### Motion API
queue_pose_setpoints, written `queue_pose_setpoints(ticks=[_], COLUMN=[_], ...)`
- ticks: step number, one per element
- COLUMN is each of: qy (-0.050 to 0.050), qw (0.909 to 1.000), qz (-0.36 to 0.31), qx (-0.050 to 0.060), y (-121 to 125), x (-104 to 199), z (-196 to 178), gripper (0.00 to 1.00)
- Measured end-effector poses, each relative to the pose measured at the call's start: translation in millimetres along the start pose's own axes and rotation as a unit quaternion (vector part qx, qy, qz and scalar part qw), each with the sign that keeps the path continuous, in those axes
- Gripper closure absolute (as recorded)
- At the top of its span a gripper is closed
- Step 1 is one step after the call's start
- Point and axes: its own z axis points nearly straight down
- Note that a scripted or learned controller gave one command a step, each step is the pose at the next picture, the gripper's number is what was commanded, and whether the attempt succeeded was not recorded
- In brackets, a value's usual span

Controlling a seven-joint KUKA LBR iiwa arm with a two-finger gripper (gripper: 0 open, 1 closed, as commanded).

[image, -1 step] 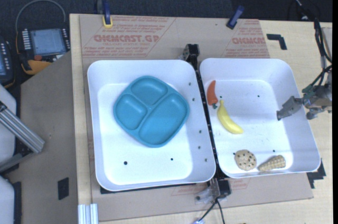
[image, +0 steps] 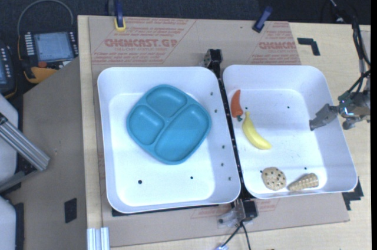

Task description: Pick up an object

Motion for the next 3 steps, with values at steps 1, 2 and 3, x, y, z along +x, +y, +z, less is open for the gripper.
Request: queue_pose_setpoints(ticks=[1,2,3], qy=[0.001,0.001,0.001], qw=[1.0000,1.0000,1.0000], qz=[0.000,0.000,0.000], qx=[0.003,0.001,0.001], y=[-2,0,-1], x=[-3,-2,-2], z=[62,124,150], gripper=[0.00,0.00,0.00])
